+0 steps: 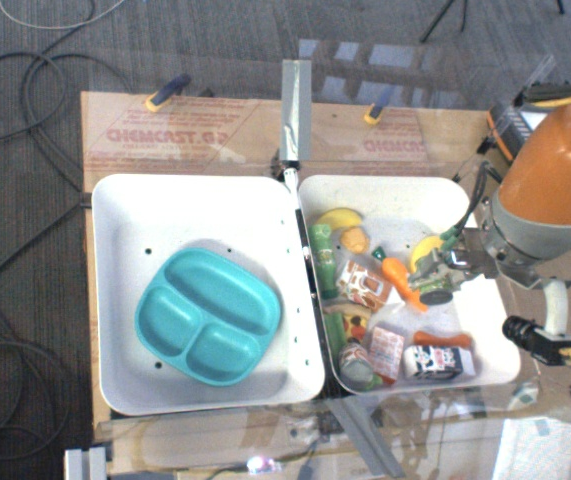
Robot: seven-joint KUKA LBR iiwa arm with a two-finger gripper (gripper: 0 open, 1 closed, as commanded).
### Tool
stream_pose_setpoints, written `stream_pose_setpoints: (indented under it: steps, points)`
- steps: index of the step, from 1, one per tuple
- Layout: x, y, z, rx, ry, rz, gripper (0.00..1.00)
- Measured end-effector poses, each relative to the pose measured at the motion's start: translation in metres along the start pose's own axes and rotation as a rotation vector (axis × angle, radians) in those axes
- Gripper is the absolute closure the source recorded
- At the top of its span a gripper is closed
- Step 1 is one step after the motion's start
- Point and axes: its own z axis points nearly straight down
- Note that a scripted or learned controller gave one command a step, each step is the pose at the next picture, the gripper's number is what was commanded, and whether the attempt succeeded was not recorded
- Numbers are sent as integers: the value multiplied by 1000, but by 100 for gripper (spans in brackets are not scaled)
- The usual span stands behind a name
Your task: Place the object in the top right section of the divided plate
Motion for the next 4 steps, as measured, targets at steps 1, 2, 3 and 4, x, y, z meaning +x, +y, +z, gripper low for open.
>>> stream_pose_setpoints:
  steps: [1,2,3,4]
  points:
    - [0,0,0,0,0,0,0]
    - [-48,54,-3,1,-4,127,0]
    - [26,40,114,-2,-3,322,0]
    - [28,39,107,3,-1,320,100]
